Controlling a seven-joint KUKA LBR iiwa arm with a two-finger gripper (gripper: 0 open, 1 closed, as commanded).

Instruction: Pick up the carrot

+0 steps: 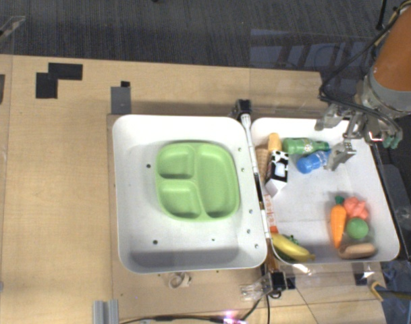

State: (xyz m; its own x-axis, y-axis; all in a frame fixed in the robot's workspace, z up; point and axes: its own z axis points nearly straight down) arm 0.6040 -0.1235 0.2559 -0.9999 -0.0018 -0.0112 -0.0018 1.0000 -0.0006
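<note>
- Start at the near edge of the right bin (387, 238): your carrot (337, 225) lies there near the right corner, leaf end pointing to the far side, touching a cluster of toy food, which will crowd a grasp.
- A banana (291, 248) sits in the near-left corner, clear of it.
- The left bin (124, 181) carries a green divided plate (195, 181).
- At the far right corner the gripper (345, 139) hangs released, fingers spread, grasping nothing, well apart from the carrot.
</note>
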